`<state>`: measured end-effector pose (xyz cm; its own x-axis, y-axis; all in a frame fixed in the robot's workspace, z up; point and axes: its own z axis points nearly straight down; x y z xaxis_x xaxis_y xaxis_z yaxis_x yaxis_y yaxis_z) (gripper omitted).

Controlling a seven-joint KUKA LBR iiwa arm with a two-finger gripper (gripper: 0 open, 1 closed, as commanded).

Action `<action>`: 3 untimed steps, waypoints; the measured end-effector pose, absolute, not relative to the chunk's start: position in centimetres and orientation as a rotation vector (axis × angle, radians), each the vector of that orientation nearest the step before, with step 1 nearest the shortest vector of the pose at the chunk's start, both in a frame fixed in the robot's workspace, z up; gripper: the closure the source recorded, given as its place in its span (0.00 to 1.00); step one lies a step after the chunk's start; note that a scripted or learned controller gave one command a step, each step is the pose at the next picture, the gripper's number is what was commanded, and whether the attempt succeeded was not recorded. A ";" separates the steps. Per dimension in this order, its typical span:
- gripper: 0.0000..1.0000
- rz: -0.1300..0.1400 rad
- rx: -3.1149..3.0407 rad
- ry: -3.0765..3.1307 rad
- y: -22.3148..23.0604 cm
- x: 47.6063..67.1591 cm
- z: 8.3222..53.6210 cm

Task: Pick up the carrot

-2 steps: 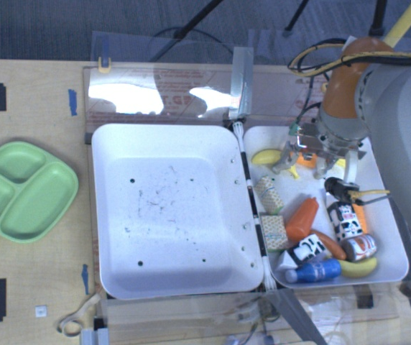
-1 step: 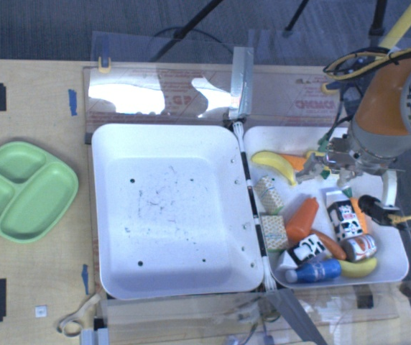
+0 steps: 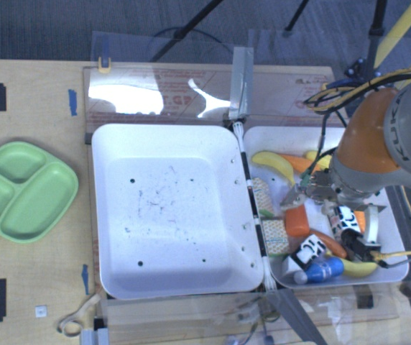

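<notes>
The right bin (image 3: 396, 268) holds a crowded pile of toys. A long orange piece that looks like the carrot (image 3: 330, 242) lies slanted near the bin's front, between an orange block (image 3: 297, 221) and a black-and-white toy (image 3: 310, 249). Another orange piece (image 3: 300, 164) peeks out beside a yellow banana (image 3: 274, 164) at the back. My gripper (image 3: 305, 190) hangs low over the bin's middle, just above the orange block and behind the carrot. The grey wrist and its orange band (image 3: 367, 139) cover the bin's right part.
A blue bottle (image 3: 324, 269) and a second banana (image 3: 360, 267) lie along the right bin's front wall. Patterned sponges (image 3: 266, 196) sit by the divider. The left bin (image 3: 169, 139) adjoins it. A green divided plate (image 3: 22, 190) rests on the bench at far left.
</notes>
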<state>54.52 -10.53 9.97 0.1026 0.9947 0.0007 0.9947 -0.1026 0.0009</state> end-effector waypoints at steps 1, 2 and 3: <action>0.00 0.010 2.608 1.744 -9.4 51.2 8.7; 0.00 -0.002 2.738 1.542 -8.7 51.3 18.4; 0.00 -0.002 2.652 1.683 -11.7 59.1 14.3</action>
